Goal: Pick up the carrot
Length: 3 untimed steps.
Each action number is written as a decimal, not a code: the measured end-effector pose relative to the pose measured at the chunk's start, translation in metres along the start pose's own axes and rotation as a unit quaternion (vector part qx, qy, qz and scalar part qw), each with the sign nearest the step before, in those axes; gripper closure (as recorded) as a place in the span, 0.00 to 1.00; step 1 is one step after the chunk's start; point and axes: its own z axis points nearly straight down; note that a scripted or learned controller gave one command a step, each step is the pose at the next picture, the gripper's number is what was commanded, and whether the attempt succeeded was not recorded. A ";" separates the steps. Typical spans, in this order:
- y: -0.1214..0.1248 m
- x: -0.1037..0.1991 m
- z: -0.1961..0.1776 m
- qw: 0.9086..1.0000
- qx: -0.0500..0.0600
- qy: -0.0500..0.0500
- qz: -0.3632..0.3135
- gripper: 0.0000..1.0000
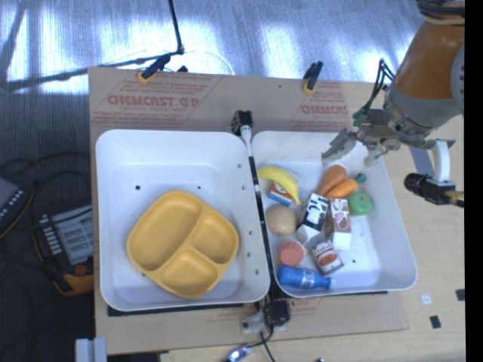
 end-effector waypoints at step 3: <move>0.045 -0.061 0.165 0.977 0.005 0.011 -0.214 0.00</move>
